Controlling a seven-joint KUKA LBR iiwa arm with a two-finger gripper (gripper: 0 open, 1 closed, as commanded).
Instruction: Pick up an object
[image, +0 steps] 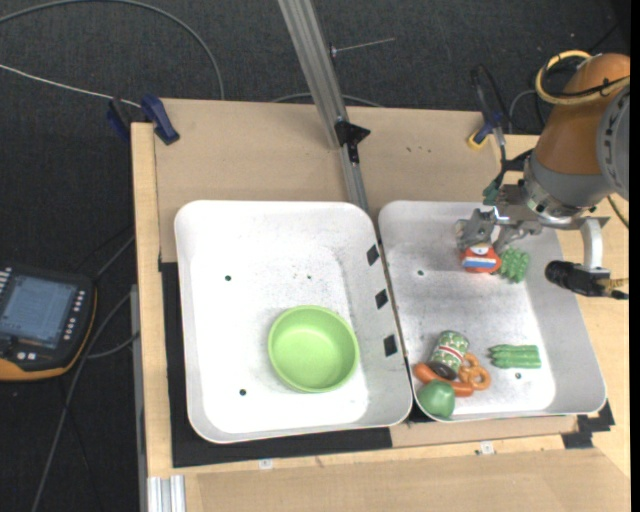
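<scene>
bench with two white bins side by side. left bin holds one green bowl, well apart from the work. right bin holds every candidate: near its far edge, a red, white and blue toy with a green spiky piece just beside it; at its near edge, a cluster of a printed can, orange rings and a green ball touching one another, with a flat green piece near them. arm enters from the right; gripper sits directly over the toy, which appears to lie at its fingertips. whether the pincer is wide or closed on the toy cannot be told from this angle, so no hold is claimed. judged risks: the toy looks rounded and could squirt sideways as the fingers close; the spiky piece lies close enough to be nudged or caught along with it; a shallow grip could let go on the lift.
</scene>
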